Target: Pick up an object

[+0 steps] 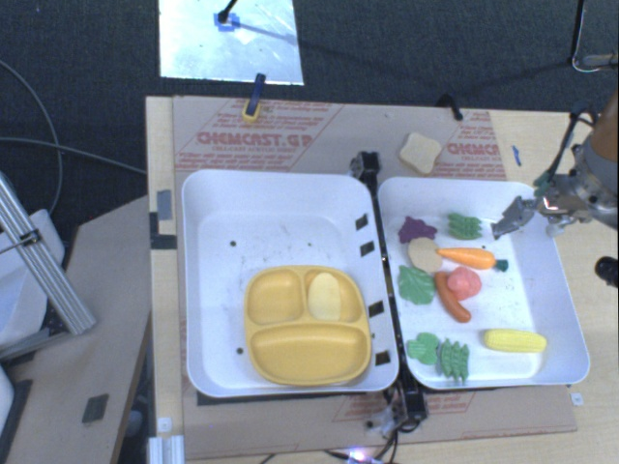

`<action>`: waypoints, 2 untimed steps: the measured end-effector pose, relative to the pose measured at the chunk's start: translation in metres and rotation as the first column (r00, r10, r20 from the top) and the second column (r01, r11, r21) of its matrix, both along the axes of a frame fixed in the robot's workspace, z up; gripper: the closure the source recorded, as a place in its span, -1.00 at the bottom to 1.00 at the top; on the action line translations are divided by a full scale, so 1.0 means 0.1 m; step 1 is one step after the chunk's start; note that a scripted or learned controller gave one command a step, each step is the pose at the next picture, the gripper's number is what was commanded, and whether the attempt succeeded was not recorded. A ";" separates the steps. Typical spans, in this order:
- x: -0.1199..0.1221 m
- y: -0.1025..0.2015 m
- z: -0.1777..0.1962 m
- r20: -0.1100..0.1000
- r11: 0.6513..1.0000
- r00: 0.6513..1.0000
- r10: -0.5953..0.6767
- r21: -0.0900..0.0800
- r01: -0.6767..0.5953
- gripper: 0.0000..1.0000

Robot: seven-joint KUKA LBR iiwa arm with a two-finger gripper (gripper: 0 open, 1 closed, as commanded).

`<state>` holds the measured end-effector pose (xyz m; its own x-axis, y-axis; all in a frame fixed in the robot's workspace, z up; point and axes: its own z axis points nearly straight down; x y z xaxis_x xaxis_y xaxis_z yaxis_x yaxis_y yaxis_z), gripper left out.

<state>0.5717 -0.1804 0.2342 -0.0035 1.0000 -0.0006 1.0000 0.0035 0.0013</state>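
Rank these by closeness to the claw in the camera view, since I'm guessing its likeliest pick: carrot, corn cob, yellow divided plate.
1. The carrot, in the right bin, just below-left of the claw.
2. The corn cob, near the right bin's front edge.
3. The yellow divided plate, over in the left bin.

**CHEMCAST lettering showing on the board under the bins**

Red print is reading "CHEMCAST GP" on the brown protective sheet (261, 133) lying beneath the two white bins, just above the left bin (208, 259). The same red lettering is repeating near the right bin (566, 327), where part of "CHEMCAST" is showing beside a tan block (421, 153). Fainter red print is peeking out along the sheet's lower edge, too small to read.
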 end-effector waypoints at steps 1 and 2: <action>-0.65 0.19 -1.56 -0.007 1.000 1.000 -0.004 0.003 0.004 -1.00; -0.86 0.15 -1.50 -0.003 1.000 1.000 -0.003 0.002 0.003 -1.00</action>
